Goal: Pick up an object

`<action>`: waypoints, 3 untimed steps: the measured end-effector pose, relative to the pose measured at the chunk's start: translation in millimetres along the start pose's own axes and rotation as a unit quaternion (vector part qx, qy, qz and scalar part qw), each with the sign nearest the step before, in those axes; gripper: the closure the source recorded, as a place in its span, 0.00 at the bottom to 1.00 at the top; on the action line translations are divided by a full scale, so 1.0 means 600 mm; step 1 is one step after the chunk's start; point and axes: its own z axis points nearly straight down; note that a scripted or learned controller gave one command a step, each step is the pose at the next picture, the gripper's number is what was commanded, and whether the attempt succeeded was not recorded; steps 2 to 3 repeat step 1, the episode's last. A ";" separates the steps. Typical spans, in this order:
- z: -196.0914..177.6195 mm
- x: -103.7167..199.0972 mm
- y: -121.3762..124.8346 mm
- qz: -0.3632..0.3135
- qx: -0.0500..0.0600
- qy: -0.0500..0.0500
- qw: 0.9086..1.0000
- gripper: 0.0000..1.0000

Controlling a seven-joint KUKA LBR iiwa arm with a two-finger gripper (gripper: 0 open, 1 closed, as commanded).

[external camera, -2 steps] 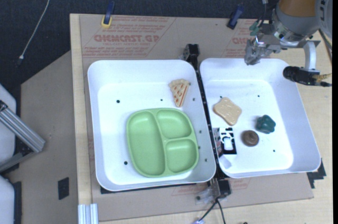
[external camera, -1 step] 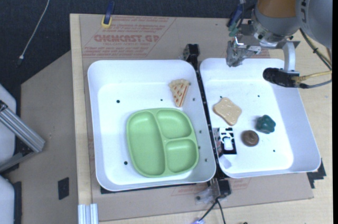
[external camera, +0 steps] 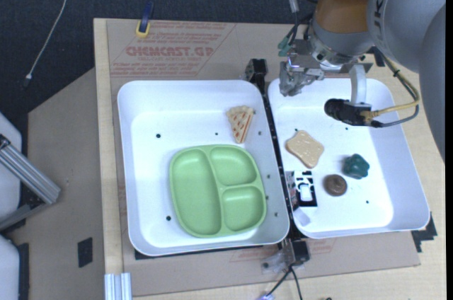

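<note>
In the right bin (external camera: pixel 396 217) lie a tan slice of toast (external camera: pixel 304 147), a teal lumpy object (external camera: pixel 356 165) and a small brown round piece (external camera: pixel 335 185). The left bin (external camera: pixel 134 150) holds a green divided plate (external camera: pixel 216 189) and a toasted sandwich wedge (external camera: pixel 241 123) by its far right wall. My gripper (external camera: pixel 294 81) hangs over the far left corner of the right bin, above and behind the toast. I see nothing in it.
A black-and-white tag (external camera: pixel 304 189) sits on the wall between the bins. A black fitting with a yellow cable (external camera: pixel 348 110) hangs from the wrist over the right bin's far side. A yellow-and-blue clip (external camera: pixel 144 21) lies on the cardboard at the back left.
</note>
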 end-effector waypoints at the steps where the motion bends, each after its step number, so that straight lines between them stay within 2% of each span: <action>1: 0.003 0.069 -0.024 0.000 0.000 0.000 1.000 1.00; 3: 0.003 0.069 -0.024 0.000 0.000 0.000 1.000 1.00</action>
